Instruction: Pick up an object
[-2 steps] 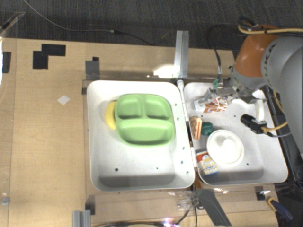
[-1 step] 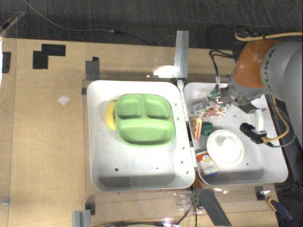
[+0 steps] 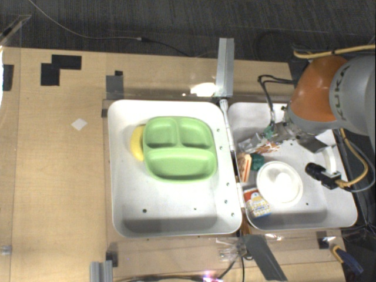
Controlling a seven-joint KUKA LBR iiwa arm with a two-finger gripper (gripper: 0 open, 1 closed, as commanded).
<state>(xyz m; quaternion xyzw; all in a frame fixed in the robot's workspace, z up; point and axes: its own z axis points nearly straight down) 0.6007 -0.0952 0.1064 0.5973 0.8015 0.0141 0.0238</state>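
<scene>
Two white bins [image 3: 126, 216]: green tray [image 3: 178, 147] left, white bowl [image 3: 280, 182] right, jaws [image 3: 265, 138] nearby, spread or pressed unclear.

Robotics lab: wooden bench [image 3: 53, 175] with black fiducial marks [image 3: 59, 68], two white bins [image 3: 170, 222] beside the grey-orange arm [image 3: 329, 96], loose cables [image 3: 352, 175] near it.

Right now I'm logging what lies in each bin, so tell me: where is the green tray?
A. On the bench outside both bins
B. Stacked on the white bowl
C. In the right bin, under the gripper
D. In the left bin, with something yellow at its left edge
D: the green tray lies in the left bin, a yellow thing peeking out at its left edge.
</scene>
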